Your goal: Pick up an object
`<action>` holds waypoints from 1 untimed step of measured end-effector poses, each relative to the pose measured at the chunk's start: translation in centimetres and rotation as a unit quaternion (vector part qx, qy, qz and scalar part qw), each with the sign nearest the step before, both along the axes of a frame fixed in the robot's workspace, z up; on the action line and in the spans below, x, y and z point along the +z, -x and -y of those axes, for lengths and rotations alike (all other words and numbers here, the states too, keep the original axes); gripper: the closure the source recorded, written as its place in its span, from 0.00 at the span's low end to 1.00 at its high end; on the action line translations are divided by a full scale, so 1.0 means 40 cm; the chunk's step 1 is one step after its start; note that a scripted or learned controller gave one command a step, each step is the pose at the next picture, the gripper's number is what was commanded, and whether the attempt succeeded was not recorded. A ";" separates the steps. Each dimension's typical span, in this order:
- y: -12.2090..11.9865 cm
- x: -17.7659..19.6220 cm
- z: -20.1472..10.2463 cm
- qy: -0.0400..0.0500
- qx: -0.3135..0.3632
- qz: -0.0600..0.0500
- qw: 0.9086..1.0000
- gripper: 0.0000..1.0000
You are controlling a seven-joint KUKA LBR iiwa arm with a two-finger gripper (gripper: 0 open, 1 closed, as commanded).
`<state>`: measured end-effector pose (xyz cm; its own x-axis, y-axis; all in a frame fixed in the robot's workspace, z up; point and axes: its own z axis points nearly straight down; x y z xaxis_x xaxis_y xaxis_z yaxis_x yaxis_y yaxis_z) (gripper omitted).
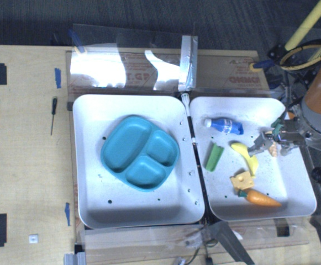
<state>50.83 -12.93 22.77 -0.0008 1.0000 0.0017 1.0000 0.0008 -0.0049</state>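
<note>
Our gripper (pixel 266 139) hovers low over the right bin (pixel 298 200), its jaws spread and grasping nothing. The banana (pixel 244 154) lies just beside it, near a carrot (pixel 261 199). Nothing is lifted yet.

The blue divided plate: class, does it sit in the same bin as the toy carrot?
No. The blue divided plate lies in the left bin, while the toy carrot lies in the right bin.
</note>
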 end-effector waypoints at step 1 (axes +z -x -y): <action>-0.035 -0.352 -0.019 0.001 0.035 0.005 0.999 0.00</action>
